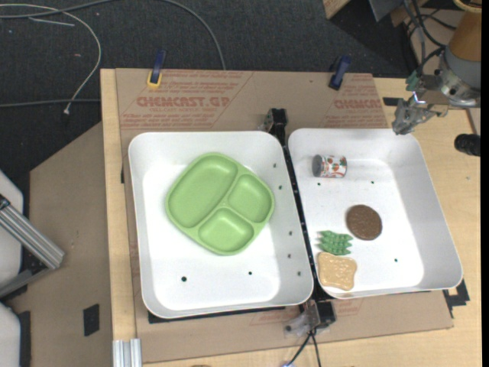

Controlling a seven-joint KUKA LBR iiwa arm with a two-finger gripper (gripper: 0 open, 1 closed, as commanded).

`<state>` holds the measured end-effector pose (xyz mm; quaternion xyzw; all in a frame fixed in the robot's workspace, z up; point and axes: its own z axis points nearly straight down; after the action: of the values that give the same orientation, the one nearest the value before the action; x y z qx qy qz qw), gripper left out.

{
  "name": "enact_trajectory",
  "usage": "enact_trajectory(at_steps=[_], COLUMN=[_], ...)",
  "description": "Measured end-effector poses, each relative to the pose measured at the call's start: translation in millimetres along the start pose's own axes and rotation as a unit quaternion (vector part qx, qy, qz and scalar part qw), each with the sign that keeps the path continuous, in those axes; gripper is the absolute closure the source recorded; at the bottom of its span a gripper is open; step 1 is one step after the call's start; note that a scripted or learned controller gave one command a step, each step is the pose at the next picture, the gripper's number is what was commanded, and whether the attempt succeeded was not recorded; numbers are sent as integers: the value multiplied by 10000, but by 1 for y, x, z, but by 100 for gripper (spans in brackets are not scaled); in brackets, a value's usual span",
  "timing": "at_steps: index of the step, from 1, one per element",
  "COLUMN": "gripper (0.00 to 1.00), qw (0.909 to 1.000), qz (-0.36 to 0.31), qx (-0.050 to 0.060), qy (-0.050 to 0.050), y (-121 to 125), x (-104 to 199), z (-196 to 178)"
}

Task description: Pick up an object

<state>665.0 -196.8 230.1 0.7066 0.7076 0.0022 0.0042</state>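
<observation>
White bins sit side by side on your table: the left bin [153, 281] carries a green tray [220, 202], the right bin [428, 228] a small can [329, 166], brown disc [364, 222], green leafy piece [335, 241] and tan piece [337, 271]. Your gripper [407, 118] hangs over the right bin's far corner, clear of them all, carrying nothing. It's too small and blurred to tell you more, and the arm is cut off at the edge.

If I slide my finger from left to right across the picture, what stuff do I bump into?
Green divided plate → small red-and-white can lying on its side → brown round disc → gripper above the right bin's far corner.
</observation>
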Motion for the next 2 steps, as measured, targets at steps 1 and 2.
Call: enact_trajectory(at_steps=[1,2], gripper=[100,100], qw=[10000,10000], qz=[-1,-12], qx=[31,57], qy=[7,25], y=[1,-14], x=[0,43], z=[-2,4])
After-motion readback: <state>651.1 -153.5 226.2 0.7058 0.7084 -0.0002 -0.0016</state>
